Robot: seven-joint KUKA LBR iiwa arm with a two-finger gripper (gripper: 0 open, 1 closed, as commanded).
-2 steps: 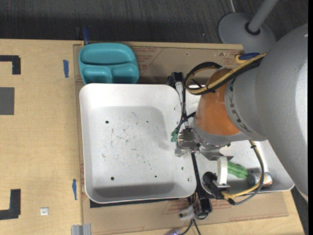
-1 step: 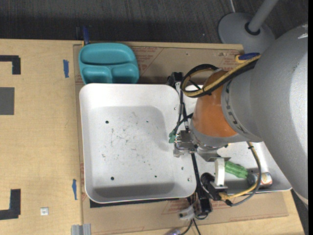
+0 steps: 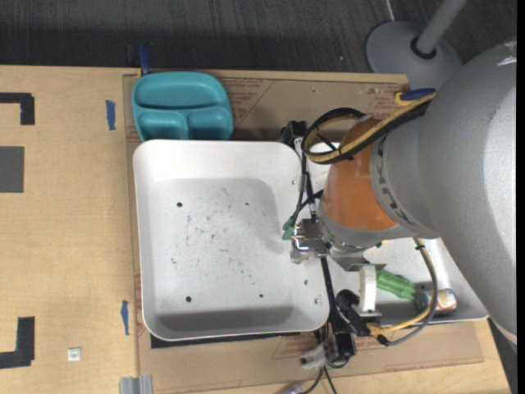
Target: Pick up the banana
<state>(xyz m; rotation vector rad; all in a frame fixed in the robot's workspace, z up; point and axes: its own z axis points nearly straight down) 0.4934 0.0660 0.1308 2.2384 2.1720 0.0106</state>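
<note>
orange-banded arm (image 3: 361, 191) is shown over the right bin (image 3: 447, 306), beside the left bin (image 3: 217, 228); banana unseen, end effector state indeterminable.

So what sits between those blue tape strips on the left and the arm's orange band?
The left white bin, in the camera view: it spans from the blue tape strips to the orange band, with black cables crossing its right rim.

- Dark carpet (image 3: 246, 15) runs along the top.
- A tan bench (image 3: 66, 220) carries black marks and blue tape (image 3: 111, 115) (small strips).
- A grey stand base (image 3: 402, 48) sits top right.
</note>
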